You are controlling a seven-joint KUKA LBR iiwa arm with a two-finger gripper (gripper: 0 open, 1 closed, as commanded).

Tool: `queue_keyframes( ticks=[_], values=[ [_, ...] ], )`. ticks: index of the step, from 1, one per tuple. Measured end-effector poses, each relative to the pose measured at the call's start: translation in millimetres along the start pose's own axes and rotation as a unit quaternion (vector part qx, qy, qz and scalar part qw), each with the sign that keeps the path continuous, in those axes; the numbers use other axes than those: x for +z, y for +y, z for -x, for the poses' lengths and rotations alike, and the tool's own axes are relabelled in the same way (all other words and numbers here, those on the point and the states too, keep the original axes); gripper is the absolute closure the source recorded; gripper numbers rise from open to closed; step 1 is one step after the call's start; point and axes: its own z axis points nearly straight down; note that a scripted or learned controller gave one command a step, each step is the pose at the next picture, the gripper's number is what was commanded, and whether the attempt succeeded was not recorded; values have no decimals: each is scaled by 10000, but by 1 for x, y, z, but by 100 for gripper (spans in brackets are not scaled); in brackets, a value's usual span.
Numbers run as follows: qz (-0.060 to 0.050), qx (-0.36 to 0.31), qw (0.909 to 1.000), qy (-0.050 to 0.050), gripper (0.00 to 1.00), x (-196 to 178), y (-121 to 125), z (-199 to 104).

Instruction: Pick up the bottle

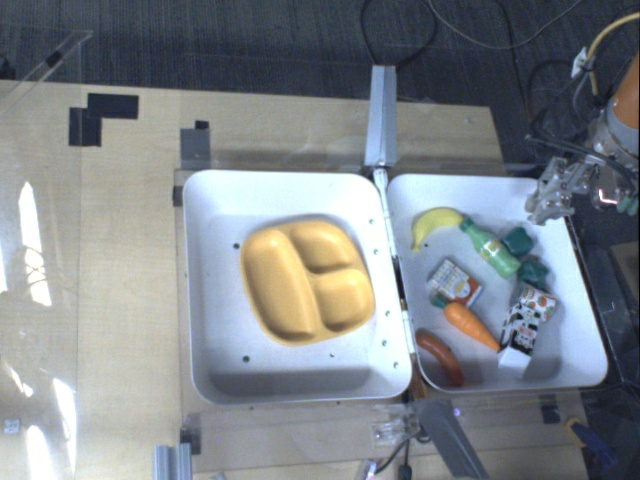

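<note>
A small green bottle [489,248] lies on its side in the right bin [590,358], its neck pointing up-left toward a yellow banana [436,224]. My gripper [556,194] hangs over the right bin's upper right corner, up and to the right of the bottle and apart from it. Nothing shows between its metal fingers.
The right bin also holds a carrot [471,326], a sausage [440,357], a small juice carton [453,281], a black-and-white milk carton [525,324] and dark green pieces [526,255]. A yellow divided tray [305,279] sits in the left bin [215,368]. Cables lie behind the bins.
</note>
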Motion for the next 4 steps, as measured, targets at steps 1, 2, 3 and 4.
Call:
queue_keyframes(
  ticks=[1,2,3,4],
  values=[
    [0,5,10000,3,0,0,0,0],
    [-1,444,9990,1,0,142,-2,-14],
    [6,442,9990,-48,100,128,-1,-10],
    [-10,1839,9830,2,100,-21,5,-16]
  ],
)
